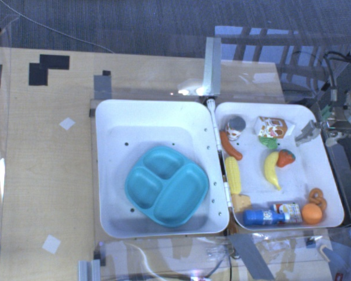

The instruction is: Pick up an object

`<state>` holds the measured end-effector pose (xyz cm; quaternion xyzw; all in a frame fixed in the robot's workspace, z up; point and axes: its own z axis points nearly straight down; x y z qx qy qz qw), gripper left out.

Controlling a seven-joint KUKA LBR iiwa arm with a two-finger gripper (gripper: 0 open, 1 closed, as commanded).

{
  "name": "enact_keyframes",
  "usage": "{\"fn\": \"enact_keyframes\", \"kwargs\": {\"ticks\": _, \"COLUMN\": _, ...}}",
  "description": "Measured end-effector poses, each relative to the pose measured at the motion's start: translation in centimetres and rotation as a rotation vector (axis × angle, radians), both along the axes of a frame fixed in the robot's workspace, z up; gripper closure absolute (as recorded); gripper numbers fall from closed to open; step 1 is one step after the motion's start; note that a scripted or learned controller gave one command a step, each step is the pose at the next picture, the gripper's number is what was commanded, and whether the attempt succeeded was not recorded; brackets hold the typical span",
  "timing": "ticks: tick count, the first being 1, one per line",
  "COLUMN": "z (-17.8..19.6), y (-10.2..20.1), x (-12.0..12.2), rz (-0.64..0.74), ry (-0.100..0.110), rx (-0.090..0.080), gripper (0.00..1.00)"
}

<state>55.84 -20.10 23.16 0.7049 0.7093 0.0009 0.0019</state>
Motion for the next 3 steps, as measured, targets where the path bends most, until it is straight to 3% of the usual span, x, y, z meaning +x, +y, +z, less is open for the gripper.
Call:
{"fn": "enact_keyframes", "kwargs": {"ticks": 1, "z": 1.2, "y": 0.1, "x": 0.2, "rz": 0.006, "ry": -0.005, "rx": -0.001, "gripper": 1.00}}
{"fn": "enact_keyframes", "kwargs": {"ticks": 2, "z": 1.2, "y": 0.1, "x": 0.2, "rz": 0.006, "ry": -0.005, "rx": -0.001, "gripper": 0.00}}
{"fn": "enact_keyframes", "kwargs": {"ticks": 3, "z": -6.6, "y": 3.2, "x": 7.2, "rz": -0.024, "ry": 0.001, "rx": 0.001, "gripper": 0.00}}
